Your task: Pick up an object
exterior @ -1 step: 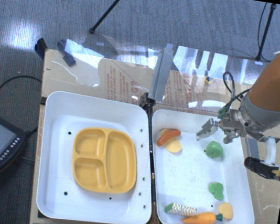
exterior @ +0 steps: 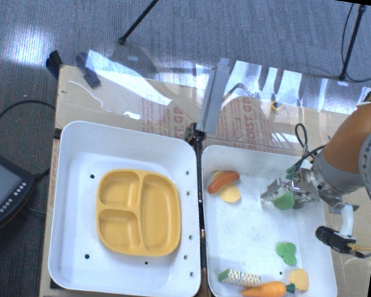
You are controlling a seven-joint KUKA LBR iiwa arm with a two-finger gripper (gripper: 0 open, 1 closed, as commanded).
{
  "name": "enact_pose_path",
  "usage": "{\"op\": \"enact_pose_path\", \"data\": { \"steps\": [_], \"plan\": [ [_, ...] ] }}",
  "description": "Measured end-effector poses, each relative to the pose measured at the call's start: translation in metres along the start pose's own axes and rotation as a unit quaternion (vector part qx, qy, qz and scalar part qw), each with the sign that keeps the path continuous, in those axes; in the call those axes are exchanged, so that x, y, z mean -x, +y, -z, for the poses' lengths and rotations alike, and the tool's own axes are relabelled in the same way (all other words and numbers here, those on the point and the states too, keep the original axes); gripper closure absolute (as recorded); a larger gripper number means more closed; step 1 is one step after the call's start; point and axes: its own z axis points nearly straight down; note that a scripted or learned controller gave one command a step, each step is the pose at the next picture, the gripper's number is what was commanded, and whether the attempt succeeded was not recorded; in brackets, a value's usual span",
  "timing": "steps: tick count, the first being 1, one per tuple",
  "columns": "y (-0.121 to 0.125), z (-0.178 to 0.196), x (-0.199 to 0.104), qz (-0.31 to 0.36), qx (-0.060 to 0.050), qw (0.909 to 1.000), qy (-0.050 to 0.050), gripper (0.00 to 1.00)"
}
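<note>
Nearest the camera, a carrot [exterior: 265, 289] and a corn cob [exterior: 241, 278] lie along the right bin's [exterior: 254, 161] front edge, a green leafy piece [exterior: 286, 252] just behind. The left bin holds a yellow divided plate [exterior: 138, 212]. Further back, a hot dog [exterior: 223, 181] sits mid-bin, and the end effector [exterior: 283, 195] looks clamped on a green object [exterior: 284, 200].
</note>
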Motion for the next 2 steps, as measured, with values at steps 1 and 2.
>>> {"op": "enact_pose_path", "data": {
  "steps": [1,2],
  "plan": [
    [0.001,0.013,0.002,0.0,0.002,1.0,-0.002,1.0],
    [-0.014,0.111,-0.066,-0.005,0.008,0.9999,-0.004,1.0]
  ]
}}
